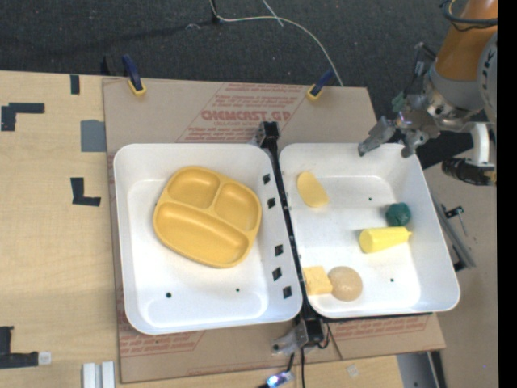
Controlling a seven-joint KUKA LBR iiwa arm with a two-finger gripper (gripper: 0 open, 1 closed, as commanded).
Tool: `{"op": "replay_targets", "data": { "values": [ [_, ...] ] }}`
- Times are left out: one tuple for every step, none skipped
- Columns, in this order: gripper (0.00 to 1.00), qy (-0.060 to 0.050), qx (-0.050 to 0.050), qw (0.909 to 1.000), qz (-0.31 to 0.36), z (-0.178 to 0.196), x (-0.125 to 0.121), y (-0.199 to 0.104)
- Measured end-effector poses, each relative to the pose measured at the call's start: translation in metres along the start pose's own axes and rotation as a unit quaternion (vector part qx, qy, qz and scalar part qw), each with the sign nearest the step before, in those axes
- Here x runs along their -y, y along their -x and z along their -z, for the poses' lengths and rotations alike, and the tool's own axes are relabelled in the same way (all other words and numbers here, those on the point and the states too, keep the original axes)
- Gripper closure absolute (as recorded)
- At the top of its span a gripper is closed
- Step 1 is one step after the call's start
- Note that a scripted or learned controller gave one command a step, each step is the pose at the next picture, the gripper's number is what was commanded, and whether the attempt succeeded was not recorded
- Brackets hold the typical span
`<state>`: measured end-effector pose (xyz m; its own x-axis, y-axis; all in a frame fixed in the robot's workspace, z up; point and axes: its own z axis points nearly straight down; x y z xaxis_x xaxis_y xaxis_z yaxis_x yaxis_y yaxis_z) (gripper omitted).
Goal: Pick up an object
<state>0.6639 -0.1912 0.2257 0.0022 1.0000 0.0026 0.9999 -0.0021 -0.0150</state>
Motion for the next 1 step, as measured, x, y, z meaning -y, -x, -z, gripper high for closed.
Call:
{"op": "replay_targets", "data": {
  "values": [
    [0.0, 0.007, 0.001, 1.0, 0.002, 0.0091, -0.0027, -0.0006]
  ]
}}
